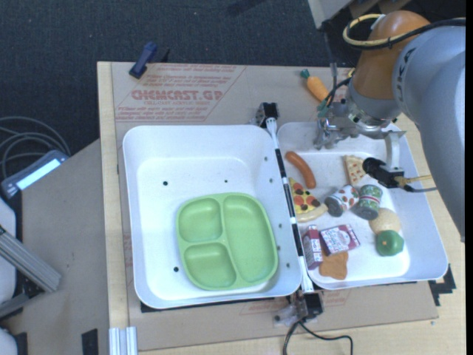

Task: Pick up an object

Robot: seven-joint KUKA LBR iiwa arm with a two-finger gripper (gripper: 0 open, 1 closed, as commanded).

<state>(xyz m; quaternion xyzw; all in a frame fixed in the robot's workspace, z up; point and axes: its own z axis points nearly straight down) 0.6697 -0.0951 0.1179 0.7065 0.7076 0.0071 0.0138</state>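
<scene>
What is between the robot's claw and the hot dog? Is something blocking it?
Nothing visible blocks it. The gripper hangs over the back of the right bin, and the hot dog lies just in front of it on bare bin floor. The pizza slice and cheese wedge lie off to the sides.
</scene>
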